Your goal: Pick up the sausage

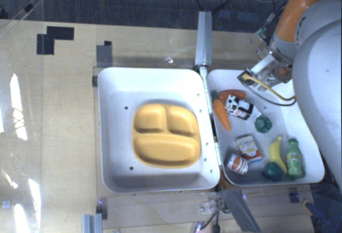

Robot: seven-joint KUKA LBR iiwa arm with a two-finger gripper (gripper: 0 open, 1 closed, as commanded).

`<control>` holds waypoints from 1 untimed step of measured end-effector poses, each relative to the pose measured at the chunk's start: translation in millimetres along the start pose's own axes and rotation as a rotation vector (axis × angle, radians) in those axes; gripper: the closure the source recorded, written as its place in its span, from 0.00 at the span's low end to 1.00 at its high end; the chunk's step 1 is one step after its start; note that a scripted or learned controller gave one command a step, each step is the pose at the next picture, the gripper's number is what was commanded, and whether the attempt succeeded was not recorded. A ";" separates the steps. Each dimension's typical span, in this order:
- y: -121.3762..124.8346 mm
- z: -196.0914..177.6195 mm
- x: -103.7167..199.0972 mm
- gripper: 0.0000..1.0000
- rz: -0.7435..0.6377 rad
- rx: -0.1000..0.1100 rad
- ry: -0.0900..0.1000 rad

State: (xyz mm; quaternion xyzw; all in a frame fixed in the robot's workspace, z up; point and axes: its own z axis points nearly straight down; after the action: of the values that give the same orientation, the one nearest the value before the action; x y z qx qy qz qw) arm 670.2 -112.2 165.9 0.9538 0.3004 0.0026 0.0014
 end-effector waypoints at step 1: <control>-30.5 78.3 -4.2 1.00 -0.069 0.001 0.001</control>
State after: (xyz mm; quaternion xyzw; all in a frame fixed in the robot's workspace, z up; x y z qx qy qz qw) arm 649.7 -89.7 87.5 0.9428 0.3334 0.0030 0.0011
